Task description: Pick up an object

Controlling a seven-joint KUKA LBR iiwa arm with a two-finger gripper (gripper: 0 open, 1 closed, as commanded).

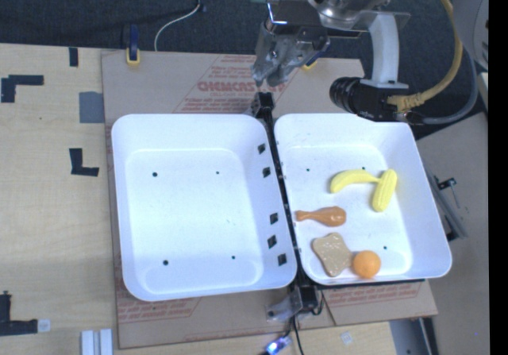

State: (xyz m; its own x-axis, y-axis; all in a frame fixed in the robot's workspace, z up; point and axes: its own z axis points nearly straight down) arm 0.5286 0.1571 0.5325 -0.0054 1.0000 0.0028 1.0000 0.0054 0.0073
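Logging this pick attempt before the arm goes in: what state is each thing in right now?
Gripper: raised behind the bins, holding nothing visible.
Banana: lying in the right bin, touching the corn cob.
Corn cob: lying flat.
Drumstick: lying flat, apart.
Bread slice: flat, beside the orange.
Orange: resting near the front rim.

Open room in left bin [135,147]; right bin [413,155] cluttered.

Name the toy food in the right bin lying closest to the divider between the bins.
The chicken drumstick: its thin end almost reaches the divider, while the others sit farther right.
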